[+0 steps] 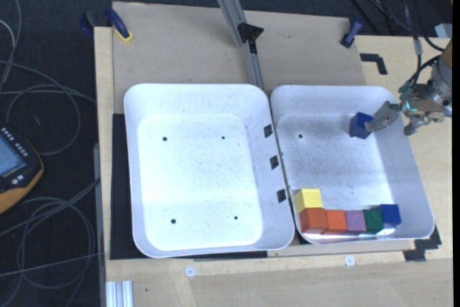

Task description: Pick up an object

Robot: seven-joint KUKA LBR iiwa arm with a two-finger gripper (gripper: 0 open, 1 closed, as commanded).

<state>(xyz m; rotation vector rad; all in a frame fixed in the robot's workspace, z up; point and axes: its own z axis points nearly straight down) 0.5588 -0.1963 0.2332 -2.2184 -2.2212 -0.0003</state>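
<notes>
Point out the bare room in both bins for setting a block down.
The left white bin has its whole floor bare. In the right white bin, the middle floor is free, between the blue block by the end effector and the crowded near-edge row running from the yellow cube to the blue cube.

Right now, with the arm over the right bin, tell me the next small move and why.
Probably a short lift straight up. A blue block sits at the tip of the gripper, apart from the row of blocks along the near wall of the right bin. Whether the gripper truly grips it is unclear, so a small rise would test the hold without disturbing anything else.
</notes>
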